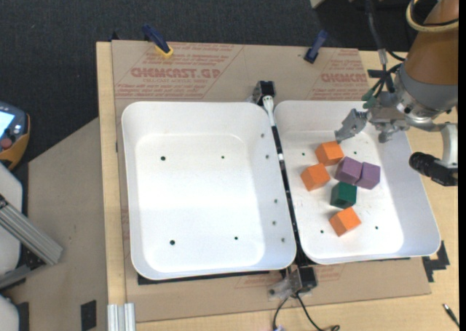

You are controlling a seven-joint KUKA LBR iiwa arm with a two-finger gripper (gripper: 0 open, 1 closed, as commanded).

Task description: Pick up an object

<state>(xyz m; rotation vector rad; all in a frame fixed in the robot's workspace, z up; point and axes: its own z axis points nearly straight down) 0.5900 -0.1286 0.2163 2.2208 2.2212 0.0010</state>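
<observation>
Arm: grey KUKA w/ orange band [435,46], reaches in from right, over the right bin's far right corner.
Claw [368,126]: above right bin's far part, fingers spread apart, nothing between them; one finger [351,124] points toward the cubes.
Right bin [320,246]: holds 6 small cubes, clustered mid-bin.
Orange cubes: 3 – one [329,152] nearest the claw, one [314,176] just left of the purple pair, one [346,220] at near end of cluster.
Purple cubes: 2, touching – [349,170] and [369,174].
Green cube [344,194]: just below the purple ones, betw. them and nearest orange.
Left bin [138,198]: white, side by side w/ right bin.
Desk [218,60]: cardboard sheet under both bins, held by blue clamps [158,41] at far edge.
</observation>
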